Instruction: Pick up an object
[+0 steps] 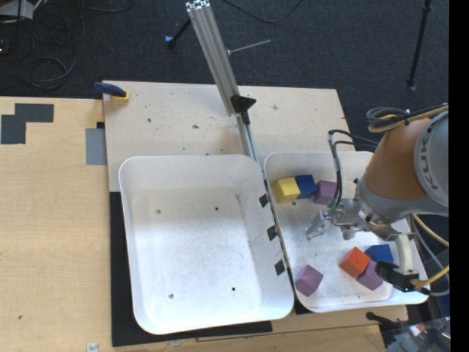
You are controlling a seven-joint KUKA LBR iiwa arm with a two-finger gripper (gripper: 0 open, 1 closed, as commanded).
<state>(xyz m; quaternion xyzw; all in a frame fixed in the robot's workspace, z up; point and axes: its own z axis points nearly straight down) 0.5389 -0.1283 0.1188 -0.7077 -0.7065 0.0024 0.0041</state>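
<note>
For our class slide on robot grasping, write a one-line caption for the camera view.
KUKA arm's gripper hovers in the right bin among yellow, blue, purple and orange blocks.

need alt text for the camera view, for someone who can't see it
A grey and orange robot arm reaches from the right, its gripper low over the right bin, which holds yellow, blue, orange and purple blocks. The left bin sits beside it on a wooden bench.
</note>
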